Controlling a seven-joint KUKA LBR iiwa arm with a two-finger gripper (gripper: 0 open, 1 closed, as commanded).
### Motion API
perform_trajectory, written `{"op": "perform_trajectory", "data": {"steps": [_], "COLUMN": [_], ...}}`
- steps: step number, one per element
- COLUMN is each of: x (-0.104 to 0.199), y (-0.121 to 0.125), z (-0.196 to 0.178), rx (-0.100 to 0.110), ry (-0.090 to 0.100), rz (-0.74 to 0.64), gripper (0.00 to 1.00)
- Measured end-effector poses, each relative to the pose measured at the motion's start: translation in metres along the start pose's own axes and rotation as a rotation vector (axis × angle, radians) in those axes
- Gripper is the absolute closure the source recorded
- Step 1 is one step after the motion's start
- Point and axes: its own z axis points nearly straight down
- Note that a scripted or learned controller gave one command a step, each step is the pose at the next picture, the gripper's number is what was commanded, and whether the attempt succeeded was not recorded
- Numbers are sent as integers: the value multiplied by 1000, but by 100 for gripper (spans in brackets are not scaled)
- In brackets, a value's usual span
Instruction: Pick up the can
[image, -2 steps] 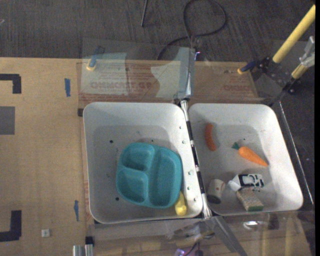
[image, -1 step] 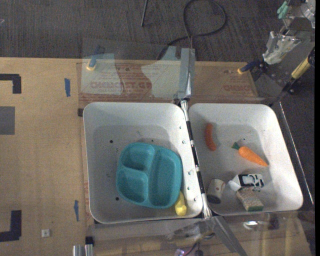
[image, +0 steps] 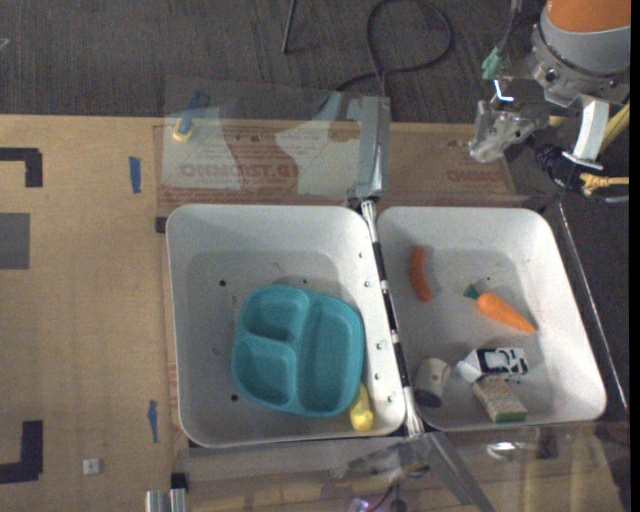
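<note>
Bench (image: 80, 330), tan board top, bearing two shallow white bins side by side. Items listed from the near edge back, placed against the right bin (image: 560, 250).

1. Sponge block (image: 500, 400), tan with a green face, at the near wall of the right bin.
2. Can (image: 433, 381), small and pale, in the near left corner of the right bin, just beside the dividing wall. It lies on its side; the long axis runs roughly from near-left to far-right, with the dark open end toward the near wall.
3. Carton (image: 497, 362), white with black print, just right of the can and touching the far side of the sponge block.
4. Banana (image: 361, 412), yellow, in the left bin (image: 200, 250), at its near right corner beside the right bin's wall.
5. Tray (image: 298, 349), teal, three compartments, in the middle of the left bin, touching the banana.
6. Carrot (image: 502, 311), orange with green top, in the middle of the right bin, tip toward the right wall.
7. Sausage (image: 422, 273), reddish-orange, in the far left part of the right bin.
8. Hand (image: 492, 135), past the far wall of the right bin, over the bench, well apart from the can. Nothing visible in it; how far it is open cannot be told.
</note>
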Motion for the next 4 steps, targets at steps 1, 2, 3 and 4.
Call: {"op": "perform_trajectory", "data": {"steps": [1, 2, 3, 4], "x": [48, 13, 95, 96], "y": [-3, -1, -6, -5], "z": [-72, -72, -72, -83], "rx": [-3, -4, -2, -7], "ry": [0, -1, 1, 0], "rz": [-143, -86, -168, -171], "gripper": [100, 100, 100, 100]}}
